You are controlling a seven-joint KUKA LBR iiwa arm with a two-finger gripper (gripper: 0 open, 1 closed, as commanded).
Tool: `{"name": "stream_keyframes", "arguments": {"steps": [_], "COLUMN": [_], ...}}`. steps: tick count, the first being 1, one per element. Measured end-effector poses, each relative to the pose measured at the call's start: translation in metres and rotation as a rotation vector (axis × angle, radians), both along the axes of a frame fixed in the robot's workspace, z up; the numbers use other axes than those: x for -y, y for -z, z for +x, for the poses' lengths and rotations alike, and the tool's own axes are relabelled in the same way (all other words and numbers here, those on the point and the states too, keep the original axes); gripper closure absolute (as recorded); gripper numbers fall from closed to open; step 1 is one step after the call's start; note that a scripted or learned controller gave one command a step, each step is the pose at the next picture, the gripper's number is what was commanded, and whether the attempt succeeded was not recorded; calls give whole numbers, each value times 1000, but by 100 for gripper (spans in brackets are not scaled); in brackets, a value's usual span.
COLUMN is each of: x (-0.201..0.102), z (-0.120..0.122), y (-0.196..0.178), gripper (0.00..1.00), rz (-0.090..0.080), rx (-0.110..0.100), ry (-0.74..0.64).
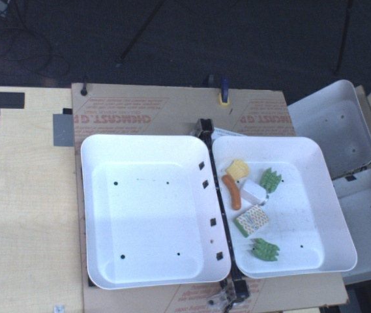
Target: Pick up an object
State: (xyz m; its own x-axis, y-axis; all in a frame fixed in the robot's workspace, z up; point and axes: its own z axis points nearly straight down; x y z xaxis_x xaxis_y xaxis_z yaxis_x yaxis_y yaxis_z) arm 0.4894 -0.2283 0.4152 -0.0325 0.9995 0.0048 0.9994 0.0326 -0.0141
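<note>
The right bin [315,253] holds several small objects near its left side. A yellow lump [238,169] lies at the top, with an orange sausage-shaped piece [231,192] just below it. A white block [253,192] sits beside them, and a green toy [270,179] lies to its right. A speckled square pad with a green edge [252,220] rests lower down, and a second green toy [264,250] lies near the bin's front.
The left bin [100,266] stands next to the right one, joined by a black clip strip [212,201]. Both rest on a cardboard sheet [146,113] on the wooden bench. A grey metal plate [332,122] sits at the right.
</note>
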Motion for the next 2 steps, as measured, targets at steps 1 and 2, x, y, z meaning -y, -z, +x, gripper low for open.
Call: {"name": "stream_keyframes", "arguments": {"steps": [1, 2], "x": [0, 1], "z": [1, 1], "y": [-9, -19], "gripper": [100, 100], "rz": [0, 0], "rx": [0, 0], "ry": [-5, -10]}}
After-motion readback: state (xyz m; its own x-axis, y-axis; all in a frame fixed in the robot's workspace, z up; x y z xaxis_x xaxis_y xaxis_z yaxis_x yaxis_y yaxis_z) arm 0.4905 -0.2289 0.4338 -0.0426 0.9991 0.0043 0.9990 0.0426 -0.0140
